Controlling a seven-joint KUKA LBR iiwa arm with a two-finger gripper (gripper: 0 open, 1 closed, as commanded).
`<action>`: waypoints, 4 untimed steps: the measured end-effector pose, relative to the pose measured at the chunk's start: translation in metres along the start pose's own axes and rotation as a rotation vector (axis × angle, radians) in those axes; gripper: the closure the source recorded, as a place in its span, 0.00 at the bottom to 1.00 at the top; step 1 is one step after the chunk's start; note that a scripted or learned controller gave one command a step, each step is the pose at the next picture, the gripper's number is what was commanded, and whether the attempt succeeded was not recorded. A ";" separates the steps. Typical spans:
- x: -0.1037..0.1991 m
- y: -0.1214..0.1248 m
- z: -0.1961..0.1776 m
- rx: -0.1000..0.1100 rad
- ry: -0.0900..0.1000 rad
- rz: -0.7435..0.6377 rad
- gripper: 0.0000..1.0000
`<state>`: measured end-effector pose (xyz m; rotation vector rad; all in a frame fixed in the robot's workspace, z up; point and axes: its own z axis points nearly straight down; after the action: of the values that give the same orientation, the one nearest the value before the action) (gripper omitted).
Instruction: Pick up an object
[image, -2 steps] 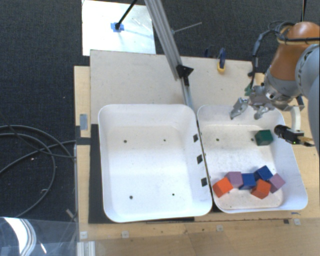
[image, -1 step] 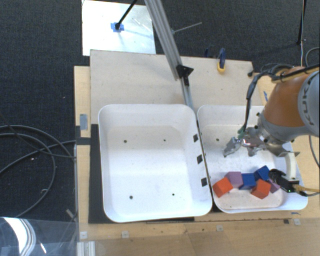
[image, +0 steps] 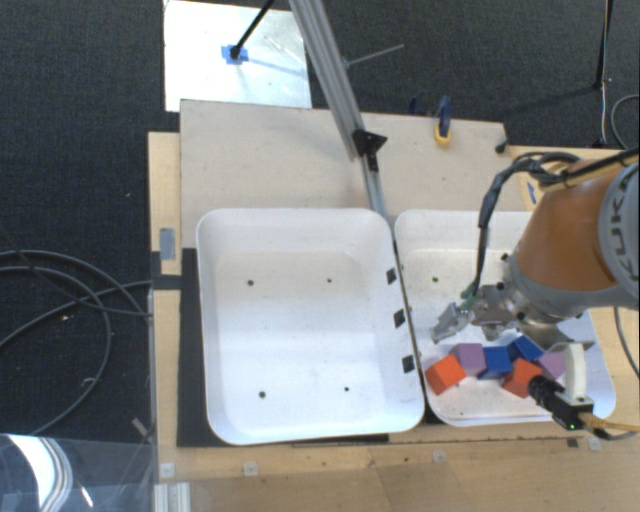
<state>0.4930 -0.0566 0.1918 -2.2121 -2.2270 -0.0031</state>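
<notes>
In the camera view the arm (image: 575, 235) reaches over the right bin (image: 430, 265). The gripper (image: 452, 322) hangs above the bin floor, close to the bin's left wall and just above the pile of blocks. I cannot tell if it is spread or pressed together, and nothing is visible between its tips.

The blocks lie together near the front edge of the right bin: an orange block (image: 446, 374) nearest the left wall, a purple block (image: 468, 356) touching it, then a blue block (image: 497, 361) and a second orange block (image: 521, 377). They look small, stiff and light, probably a little smooth. The first orange block stands most free, so I would take it by two opposite flat sides.
</notes>
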 end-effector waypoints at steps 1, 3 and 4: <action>-0.072 0.031 -0.032 -0.008 -0.008 0.010 0.00; -0.099 0.014 0.084 -0.003 -0.002 -0.001 0.00; -0.156 0.065 0.013 -0.013 -0.011 0.003 0.00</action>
<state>0.5591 -0.2117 0.1779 -2.2281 -2.2352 -0.0058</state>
